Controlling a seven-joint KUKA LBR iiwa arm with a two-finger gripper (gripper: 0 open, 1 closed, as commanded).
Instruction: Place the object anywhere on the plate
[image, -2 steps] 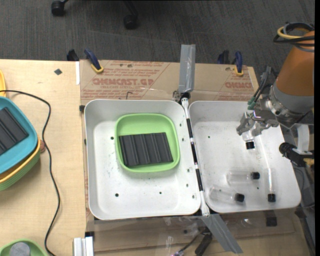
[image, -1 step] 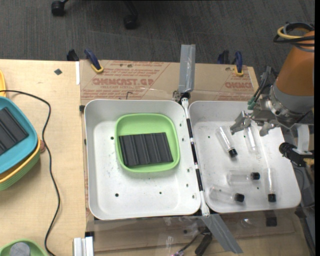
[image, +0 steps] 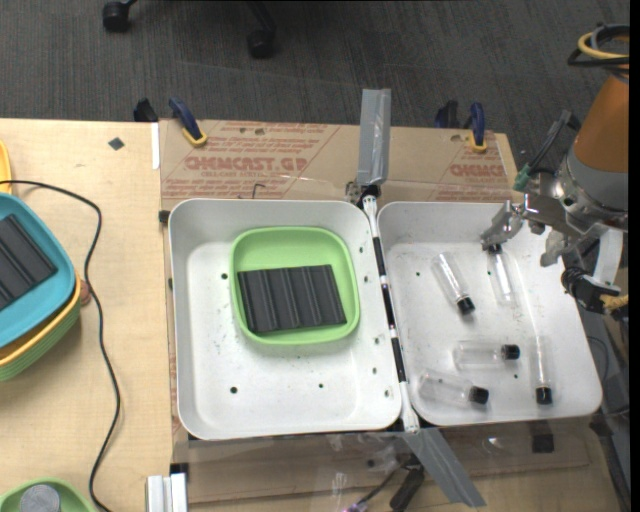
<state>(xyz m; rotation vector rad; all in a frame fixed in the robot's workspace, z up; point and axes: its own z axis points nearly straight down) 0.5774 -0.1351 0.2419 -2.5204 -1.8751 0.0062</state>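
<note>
Though seen at a slant, easy enough to sort by bulk. Broadest, a pale wooden bench (image: 80, 420), with a brown cardboard sheet (image: 270, 155) at the back under two white bins set side by side. In the left bin (image: 200, 385), a green plate (image: 240, 262) carrying a dark ribbed insert (image: 292, 298). At the right edge, the grey arm (image: 605, 140) with its orange band, reaching in over the right bin (image: 420, 245).

Below the wrist, the gripper (image: 497, 236), low over that bin's far side, seemingly just above one clear tube (image: 502, 282); too small and cluttered to tell how wide it stands or whether anything is in its grasp.

Scattered across the same bin, well apart from the plate, four more clear tubes with black caps: one tilted tube (image: 452, 283) beside the first, one long tube (image: 540, 360) near the right wall, one middle tube (image: 487, 353), and one front tube (image: 452, 391).
</note>
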